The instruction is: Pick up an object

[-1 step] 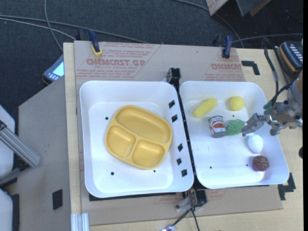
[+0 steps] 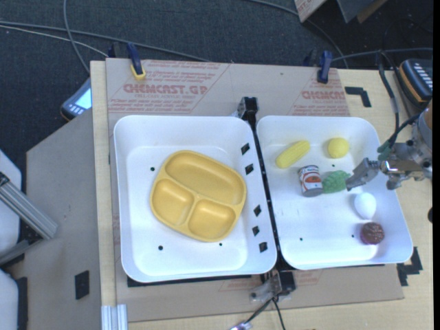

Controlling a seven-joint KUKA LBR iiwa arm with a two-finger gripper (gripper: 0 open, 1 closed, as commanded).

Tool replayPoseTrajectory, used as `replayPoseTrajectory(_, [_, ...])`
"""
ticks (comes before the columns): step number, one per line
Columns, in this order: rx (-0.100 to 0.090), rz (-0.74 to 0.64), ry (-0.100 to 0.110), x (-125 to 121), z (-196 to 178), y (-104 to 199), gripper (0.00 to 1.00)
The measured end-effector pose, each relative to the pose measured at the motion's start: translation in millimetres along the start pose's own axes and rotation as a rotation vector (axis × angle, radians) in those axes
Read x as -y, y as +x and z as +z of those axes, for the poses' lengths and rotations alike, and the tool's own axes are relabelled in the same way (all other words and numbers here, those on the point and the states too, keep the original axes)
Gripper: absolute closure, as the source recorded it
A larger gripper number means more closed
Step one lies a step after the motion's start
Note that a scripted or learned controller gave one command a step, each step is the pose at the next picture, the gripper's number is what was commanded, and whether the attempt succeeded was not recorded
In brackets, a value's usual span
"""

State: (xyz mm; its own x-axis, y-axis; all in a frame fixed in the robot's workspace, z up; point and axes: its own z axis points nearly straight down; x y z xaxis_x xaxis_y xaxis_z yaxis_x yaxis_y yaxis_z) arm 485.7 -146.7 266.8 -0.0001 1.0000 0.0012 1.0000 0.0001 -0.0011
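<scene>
The right bin (image 2: 323, 253) holds a yellow corn cob (image 2: 293, 154), a small yellow ball (image 2: 337, 147), a red-labelled can (image 2: 310, 181) lying beside a green leafy piece (image 2: 335, 181), a white egg (image 2: 364, 203) and a dark red-brown ball (image 2: 372, 234). My gripper (image 2: 359, 176) reaches in from the right edge of this bin. Its tip is low, right next to the green piece and just above the egg. Nothing shows between its tips.
A yellow divided plate (image 2: 198, 194) lies in the left bin (image 2: 130, 184). Black clips run along the divider (image 2: 258, 184) between the bins. Blue clamps (image 2: 136, 64) hold the cardboard at the back. Cables hang at the right by the arm.
</scene>
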Motion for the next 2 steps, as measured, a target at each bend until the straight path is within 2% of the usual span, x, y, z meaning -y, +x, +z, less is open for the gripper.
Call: replayPoseTrajectory(2, [-0.002,0.001,0.007,1,119,9,0.00])
